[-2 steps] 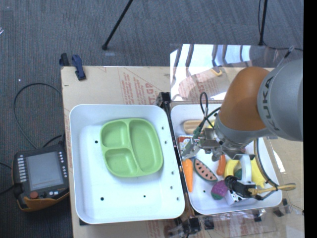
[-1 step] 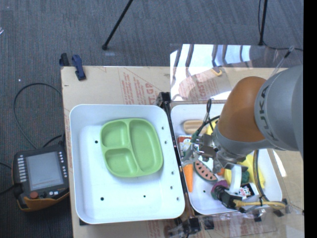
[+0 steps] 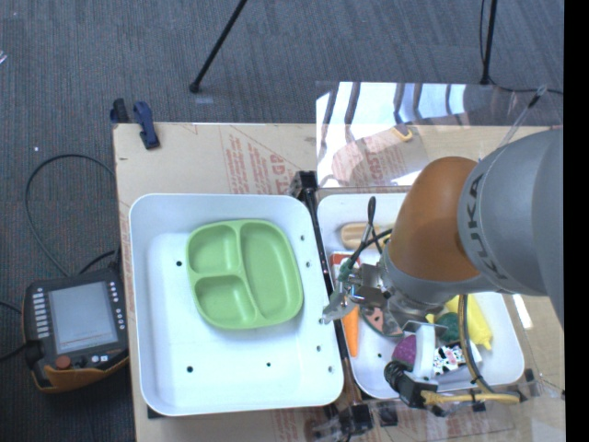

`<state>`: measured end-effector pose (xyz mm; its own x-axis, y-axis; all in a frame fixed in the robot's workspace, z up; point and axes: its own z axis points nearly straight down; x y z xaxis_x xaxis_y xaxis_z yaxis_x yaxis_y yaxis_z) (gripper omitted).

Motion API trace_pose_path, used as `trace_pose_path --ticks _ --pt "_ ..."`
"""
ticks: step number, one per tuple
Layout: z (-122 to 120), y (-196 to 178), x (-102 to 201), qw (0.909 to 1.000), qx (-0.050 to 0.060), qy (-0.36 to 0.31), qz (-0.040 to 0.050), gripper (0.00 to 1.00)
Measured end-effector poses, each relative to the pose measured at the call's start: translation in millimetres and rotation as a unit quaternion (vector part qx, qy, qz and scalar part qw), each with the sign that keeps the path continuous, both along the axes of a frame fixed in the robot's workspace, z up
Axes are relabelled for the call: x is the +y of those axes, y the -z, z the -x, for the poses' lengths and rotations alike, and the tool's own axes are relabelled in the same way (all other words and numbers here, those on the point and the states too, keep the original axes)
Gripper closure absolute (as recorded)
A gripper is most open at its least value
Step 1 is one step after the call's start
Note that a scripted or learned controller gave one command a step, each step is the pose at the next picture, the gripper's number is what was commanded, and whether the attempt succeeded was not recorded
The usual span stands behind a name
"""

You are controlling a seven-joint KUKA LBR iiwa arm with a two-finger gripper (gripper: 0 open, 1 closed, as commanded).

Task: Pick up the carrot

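Note:
The carrot (image 3: 351, 334) is a small orange stick lying along the left wall of the right bin (image 3: 511, 362), pointing toward the bin's near edge. My gripper (image 3: 340, 305) hangs right above the carrot's upper end, close to the divide between the two bins. The carrot's top meets the gripper's metal tip, and I cannot make out whether it is gripped or just lies beneath. The grey arm with its orange band (image 3: 440, 233) covers the middle of the right bin.
A green three-part plate (image 3: 246, 273) lies in the left bin (image 3: 156, 339). Around the arm in the right bin are a yellow item (image 3: 479, 325), a purple item (image 3: 407, 349), a green item (image 3: 450, 323) and a tan item (image 3: 352, 235). A teach pendant (image 3: 78, 322) sits on the floor at left.

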<state>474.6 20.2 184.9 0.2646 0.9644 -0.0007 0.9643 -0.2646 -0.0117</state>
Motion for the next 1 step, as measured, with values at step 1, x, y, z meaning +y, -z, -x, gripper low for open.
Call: trace_pose_path --ticks 1 --pt "-39.7 -0.3 -53.9 0.9973 -0.001 0.073 0.0012 0.0"
